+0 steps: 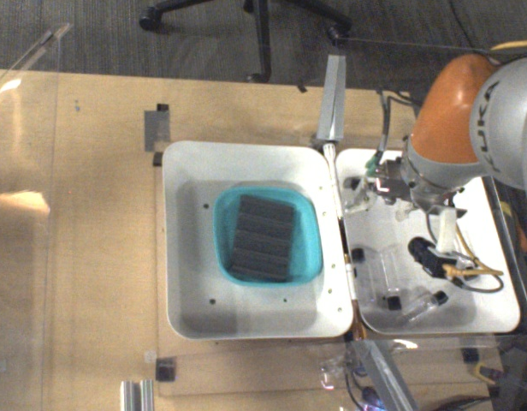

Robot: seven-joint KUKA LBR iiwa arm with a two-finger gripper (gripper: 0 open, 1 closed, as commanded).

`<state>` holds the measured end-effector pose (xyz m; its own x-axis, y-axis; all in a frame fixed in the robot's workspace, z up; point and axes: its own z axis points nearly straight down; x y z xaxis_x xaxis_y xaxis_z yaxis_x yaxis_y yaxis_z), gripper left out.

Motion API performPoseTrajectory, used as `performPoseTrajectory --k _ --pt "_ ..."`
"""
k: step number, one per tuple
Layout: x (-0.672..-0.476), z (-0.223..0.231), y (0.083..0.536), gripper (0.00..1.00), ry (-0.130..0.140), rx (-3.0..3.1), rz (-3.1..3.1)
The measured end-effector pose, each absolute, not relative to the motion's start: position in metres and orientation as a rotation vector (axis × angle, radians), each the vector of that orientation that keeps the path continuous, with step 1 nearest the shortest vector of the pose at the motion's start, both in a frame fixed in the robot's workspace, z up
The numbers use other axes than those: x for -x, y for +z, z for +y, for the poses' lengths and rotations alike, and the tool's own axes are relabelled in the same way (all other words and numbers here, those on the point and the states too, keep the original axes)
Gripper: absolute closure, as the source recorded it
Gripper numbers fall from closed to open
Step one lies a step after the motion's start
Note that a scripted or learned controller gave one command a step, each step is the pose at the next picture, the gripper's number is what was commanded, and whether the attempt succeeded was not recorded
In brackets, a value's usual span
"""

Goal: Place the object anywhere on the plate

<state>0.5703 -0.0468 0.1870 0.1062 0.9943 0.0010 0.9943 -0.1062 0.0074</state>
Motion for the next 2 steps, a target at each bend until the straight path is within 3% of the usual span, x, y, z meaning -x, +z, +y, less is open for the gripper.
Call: performPoseTrajectory --k 1,2 --pt "-0.552 0.05 0.185 0.0 0.005 -2.381 2.048" --pt "-0.578 -0.002 0.186 0.0 0.008 -2.399 2.022"
